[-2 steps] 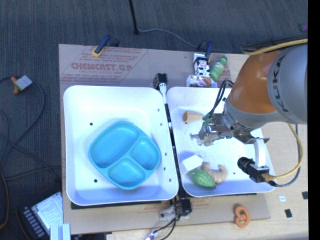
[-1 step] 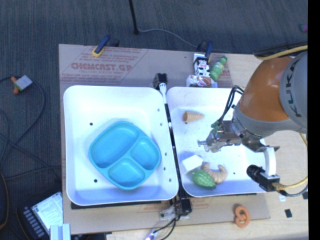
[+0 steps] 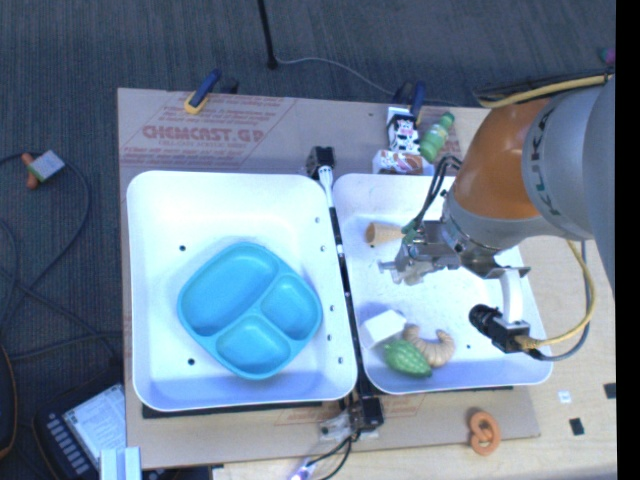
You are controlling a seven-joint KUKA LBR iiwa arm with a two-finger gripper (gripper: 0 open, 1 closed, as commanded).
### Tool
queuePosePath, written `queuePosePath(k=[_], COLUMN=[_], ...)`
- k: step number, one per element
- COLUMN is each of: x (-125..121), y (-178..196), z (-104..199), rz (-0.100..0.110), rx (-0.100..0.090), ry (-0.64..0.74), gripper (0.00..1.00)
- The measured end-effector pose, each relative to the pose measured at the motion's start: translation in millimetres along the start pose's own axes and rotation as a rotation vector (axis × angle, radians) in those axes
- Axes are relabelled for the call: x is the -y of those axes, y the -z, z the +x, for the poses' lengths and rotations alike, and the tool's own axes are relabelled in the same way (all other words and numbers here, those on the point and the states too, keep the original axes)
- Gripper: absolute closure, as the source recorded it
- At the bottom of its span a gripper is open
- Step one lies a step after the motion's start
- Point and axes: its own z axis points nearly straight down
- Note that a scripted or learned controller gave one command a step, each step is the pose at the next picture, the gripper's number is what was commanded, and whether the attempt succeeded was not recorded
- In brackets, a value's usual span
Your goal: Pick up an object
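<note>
Open floor mid right bin [image 3: 352, 268] — toys [image 3: 412, 353] crowding its near edge

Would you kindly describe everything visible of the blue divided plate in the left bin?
The blue divided plate looks like smooth, glossy light-blue plastic, rounded at its corners, with three shallow compartments: one large and two smaller. It lies flat and right side up, turned at an angle, on the floor of the left bin. Nothing rests in it or touches it otherwise.

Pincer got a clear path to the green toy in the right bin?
Probably yes. The pincer hangs over the right bin, and the green toy lies uncovered near its front wall, touching only the tan piece.
</note>
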Motion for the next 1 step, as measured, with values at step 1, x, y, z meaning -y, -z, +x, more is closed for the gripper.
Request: queuePosePath(k=[1], x=[-4.3], y=[0.2], z=[-0.2], rz=[0.0], rx=[-0.001], ry=[0.001], gripper=[1.0])
